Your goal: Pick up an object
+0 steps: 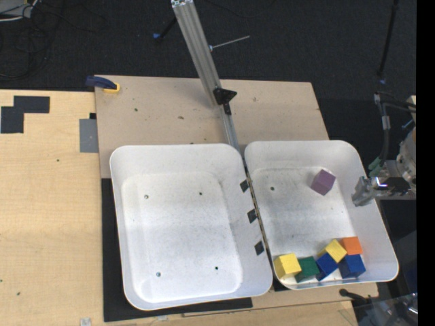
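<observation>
A purple block (323, 180) lies alone in the upper middle of the right bin (293, 156). Several blocks cluster in that bin's near right corner: a yellow one (287, 263), a green one (307, 269), another yellow one (335, 250), an orange one (351, 244) and two blue ones (351, 267). The gripper (365, 191) shows at the right rim of the right bin, right of the purple block and apart from it. Its metal parts are small and partly cut off at the view's right side. Nothing is seen held in it.
The left bin (178, 223) sits beside the right one, joined by black clips. A slanted aluminium bar (201, 53) rises behind the bins. A small blue and yellow object (103, 83) lies at the bench's far left corner.
</observation>
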Robot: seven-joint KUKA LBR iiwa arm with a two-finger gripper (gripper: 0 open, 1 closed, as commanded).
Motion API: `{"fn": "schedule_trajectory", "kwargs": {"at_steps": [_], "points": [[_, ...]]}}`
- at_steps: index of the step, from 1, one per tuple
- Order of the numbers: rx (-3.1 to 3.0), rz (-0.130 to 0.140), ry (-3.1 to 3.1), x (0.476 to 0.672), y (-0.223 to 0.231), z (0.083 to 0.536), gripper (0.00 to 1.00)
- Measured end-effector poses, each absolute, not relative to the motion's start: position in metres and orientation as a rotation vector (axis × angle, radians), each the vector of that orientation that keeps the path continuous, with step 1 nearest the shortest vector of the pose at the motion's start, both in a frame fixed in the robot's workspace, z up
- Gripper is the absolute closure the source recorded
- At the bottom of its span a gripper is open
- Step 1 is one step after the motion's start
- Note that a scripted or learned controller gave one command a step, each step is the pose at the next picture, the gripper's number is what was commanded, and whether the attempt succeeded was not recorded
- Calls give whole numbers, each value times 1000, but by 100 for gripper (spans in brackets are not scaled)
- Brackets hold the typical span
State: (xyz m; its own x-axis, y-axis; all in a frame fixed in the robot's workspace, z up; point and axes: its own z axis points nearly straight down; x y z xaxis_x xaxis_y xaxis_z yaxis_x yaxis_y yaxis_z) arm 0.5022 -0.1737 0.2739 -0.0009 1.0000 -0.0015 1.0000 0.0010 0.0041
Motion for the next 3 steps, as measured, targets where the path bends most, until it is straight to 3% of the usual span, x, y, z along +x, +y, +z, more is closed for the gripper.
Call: {"fn": "schedule_trajectory", "kwargs": {"at_steps": [3], "points": [[2218,-1,2229,559,-19,244,100]]}}
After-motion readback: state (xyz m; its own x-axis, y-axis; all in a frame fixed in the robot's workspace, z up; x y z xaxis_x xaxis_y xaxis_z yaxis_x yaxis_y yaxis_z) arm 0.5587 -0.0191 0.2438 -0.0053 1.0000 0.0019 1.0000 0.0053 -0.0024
